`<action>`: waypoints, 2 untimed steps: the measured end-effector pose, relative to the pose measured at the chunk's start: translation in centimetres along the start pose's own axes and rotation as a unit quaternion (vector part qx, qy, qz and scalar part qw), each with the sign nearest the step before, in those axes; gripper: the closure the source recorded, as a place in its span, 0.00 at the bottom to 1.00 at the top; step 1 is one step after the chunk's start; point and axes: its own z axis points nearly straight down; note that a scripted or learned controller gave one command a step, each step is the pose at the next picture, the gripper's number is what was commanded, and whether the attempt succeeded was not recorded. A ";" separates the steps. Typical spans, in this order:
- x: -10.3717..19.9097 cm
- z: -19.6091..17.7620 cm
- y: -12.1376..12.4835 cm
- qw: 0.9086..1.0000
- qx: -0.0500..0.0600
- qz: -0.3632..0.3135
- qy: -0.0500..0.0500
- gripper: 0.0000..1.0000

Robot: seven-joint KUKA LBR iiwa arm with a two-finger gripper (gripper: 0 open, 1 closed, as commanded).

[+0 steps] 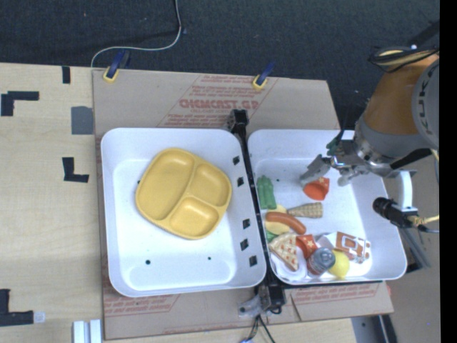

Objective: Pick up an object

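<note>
Over the right bin (389, 259), the gripper (330, 171) hangs with fingers spread wide above a red toy piece (316, 189), seemingly lined up to grasp it, not yet closed.

Yellow divided plate (184, 193) in white left bin (118, 213); red-orange toy (316, 189), green piece (265, 191), yellow ball (340, 265) in white right bin (285, 152); brown cardboard (207, 102), red lettering.
</note>
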 end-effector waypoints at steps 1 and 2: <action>-4.3 10.4 1.2 1.000 -0.002 0.002 -0.001 0.00; -4.9 9.8 3.3 1.000 -0.001 0.000 0.000 0.00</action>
